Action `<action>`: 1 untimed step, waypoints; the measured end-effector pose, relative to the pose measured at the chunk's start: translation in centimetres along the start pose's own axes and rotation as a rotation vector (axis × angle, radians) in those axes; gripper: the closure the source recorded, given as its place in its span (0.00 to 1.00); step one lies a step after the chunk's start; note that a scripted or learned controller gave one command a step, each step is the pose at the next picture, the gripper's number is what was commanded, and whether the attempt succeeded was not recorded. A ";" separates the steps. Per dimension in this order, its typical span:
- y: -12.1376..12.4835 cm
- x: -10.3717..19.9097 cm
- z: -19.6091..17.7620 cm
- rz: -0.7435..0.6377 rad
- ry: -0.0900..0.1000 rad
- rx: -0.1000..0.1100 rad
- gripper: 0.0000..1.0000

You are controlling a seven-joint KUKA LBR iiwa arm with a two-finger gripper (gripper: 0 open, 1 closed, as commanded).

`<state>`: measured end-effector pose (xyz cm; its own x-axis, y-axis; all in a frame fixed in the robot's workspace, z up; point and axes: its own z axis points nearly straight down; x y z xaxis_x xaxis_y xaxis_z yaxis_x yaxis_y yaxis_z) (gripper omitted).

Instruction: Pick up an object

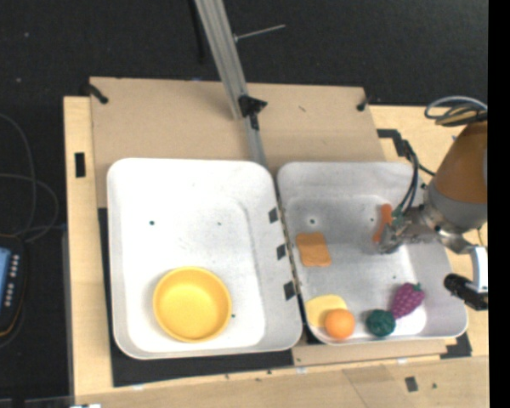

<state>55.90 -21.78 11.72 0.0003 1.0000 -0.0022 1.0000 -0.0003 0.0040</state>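
hand (389, 235) at carrot (384, 220), right bin (340, 185)

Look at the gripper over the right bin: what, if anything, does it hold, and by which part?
It cannot be told. The gripper is right at a carrot in the right bin, but the view is too small to show a hold.
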 end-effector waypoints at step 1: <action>0.2 0.8 -5.9 -0.004 0.000 -0.003 1.00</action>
<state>56.06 -20.98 17.61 -0.0038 1.0000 -0.0024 1.0000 0.0038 0.0073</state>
